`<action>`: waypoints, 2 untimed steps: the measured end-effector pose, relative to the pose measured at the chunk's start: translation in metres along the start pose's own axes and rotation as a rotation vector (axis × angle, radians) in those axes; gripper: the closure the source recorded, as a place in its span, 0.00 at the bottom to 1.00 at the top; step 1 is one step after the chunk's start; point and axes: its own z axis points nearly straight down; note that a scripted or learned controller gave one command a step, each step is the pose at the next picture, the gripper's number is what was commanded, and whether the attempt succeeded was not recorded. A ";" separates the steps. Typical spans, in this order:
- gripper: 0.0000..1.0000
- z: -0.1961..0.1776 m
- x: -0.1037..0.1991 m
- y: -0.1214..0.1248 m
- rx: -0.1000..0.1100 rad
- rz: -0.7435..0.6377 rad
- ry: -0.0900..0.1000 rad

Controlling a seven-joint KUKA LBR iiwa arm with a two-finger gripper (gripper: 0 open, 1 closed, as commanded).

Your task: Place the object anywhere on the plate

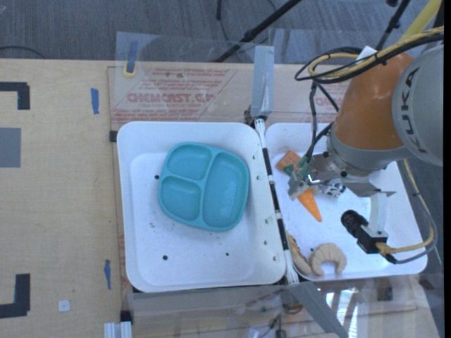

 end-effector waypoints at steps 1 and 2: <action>1.00 0.031 0.066 0.051 -0.001 -0.094 -0.001; 0.00 0.031 0.066 0.051 -0.001 -0.094 -0.001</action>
